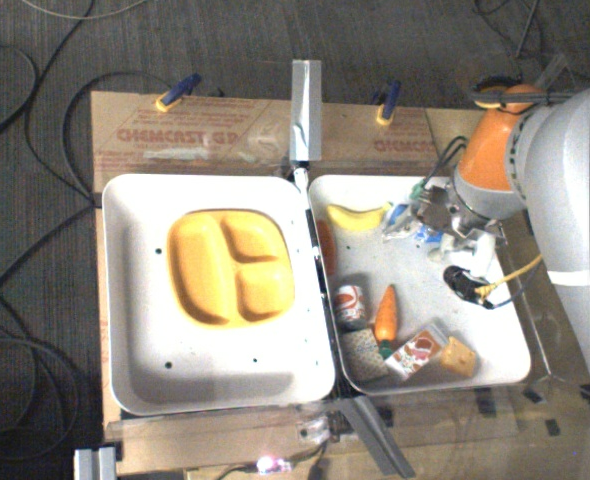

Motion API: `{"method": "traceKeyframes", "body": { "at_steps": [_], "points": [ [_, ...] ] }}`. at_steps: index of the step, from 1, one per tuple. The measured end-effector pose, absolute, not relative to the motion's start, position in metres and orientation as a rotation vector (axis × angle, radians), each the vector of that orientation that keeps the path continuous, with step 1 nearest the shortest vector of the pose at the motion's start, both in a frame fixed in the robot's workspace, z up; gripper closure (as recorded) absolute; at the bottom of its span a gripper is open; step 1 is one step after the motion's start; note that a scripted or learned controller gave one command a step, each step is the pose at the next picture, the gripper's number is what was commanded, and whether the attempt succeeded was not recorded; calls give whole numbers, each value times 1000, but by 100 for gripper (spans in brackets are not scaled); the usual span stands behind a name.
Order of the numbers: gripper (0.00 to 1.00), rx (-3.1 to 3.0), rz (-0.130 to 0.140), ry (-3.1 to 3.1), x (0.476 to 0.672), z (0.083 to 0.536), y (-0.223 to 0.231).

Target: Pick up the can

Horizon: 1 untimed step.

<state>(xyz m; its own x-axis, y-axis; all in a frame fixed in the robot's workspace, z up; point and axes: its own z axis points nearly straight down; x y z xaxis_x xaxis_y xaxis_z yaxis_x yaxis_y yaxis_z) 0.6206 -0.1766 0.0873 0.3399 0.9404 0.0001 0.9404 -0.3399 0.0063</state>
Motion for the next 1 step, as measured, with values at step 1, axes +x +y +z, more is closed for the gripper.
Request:
{"method": "traceKeyframes", "body": {
  "at_steps": [1],
  "points": [
    [100, 2567, 7, 1805, 621, 98, -176]
  ]
}}
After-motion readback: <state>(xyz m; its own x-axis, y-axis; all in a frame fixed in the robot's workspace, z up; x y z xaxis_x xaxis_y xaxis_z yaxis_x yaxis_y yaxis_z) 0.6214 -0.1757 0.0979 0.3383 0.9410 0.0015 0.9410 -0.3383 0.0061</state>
